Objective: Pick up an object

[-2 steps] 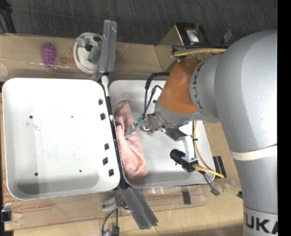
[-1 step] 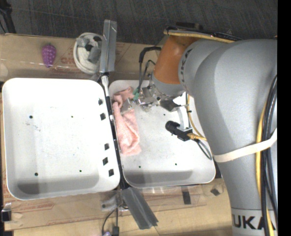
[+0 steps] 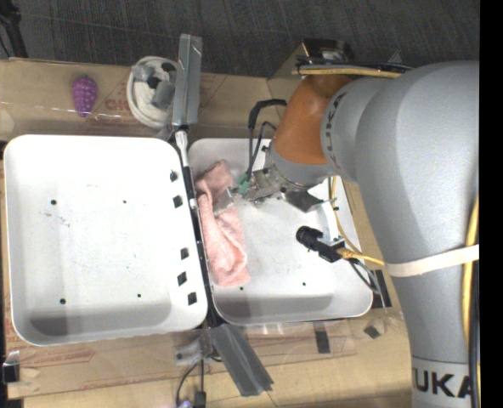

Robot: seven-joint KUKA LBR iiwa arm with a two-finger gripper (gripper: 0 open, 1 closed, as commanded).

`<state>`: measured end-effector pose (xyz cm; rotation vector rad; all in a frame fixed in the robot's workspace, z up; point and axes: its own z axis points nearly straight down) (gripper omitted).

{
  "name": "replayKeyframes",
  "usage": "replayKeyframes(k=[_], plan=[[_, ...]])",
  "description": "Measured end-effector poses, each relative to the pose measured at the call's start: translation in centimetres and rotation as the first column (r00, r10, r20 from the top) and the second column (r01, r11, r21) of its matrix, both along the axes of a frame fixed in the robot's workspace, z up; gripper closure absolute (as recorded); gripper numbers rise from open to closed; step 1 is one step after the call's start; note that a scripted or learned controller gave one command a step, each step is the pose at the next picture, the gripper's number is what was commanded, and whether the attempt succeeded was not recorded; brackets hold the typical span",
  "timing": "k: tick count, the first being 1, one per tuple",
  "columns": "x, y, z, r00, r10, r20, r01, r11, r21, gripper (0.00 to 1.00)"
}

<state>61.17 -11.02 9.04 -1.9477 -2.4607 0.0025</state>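
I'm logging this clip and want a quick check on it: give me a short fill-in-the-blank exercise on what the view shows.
1. The pink cloth lies in the ____ bin as the camera sees it.
2. The cloth lies against that bin's ____ wall.
3. The purple object sits on the bench, ____ both bins.
4. The gripper is over the ____ end of the cloth, as the camera sees it.

Missing words: right; left; outside; upper
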Motion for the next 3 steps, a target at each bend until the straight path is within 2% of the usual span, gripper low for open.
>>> replayKeyframes(k=[1,2,3], plan=[[0.0,0.1,0.7,1.000,0.005,-0.006,-0.005,1.000,0.003,1.00],[4.5,5.2,10.9,0.980,-0.198,-0.004,0.198,0.980,-0.002,1.00],[4.5,9.0,9.8,1.000,-0.020,-0.006,0.020,1.000,-0.001,1.00]])
